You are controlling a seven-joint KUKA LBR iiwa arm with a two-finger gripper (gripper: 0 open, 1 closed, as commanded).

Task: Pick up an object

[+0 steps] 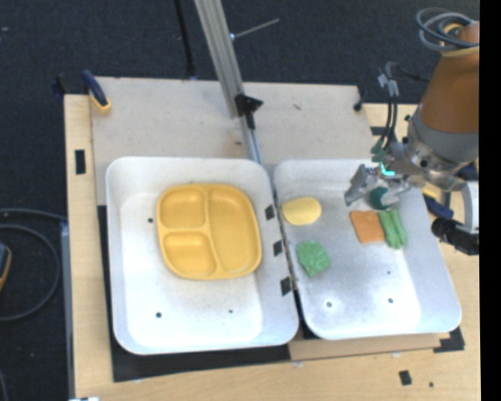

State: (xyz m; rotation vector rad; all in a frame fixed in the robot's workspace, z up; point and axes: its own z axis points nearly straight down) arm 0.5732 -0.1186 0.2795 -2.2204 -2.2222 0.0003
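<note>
The right bin (417, 303) holds a pale yellow rounded object (301, 210), a green leafy lump (313, 258), an orange block (367, 226) and a green elongated piece (392, 228) lying against the block's right side. My gripper (374, 187) hangs over the bin's far right part, just above and behind the orange block. Its fingers are spread apart with nothing between them. The grey arm with its orange band reaches in from the upper right.
The left bin (134, 307) holds a yellow divided plate (209, 230). A metal pole (221, 48) rises behind the two bins. Cables trail at the arm's wrist on the right. Bare bin floor lies in the right bin's near half.
</note>
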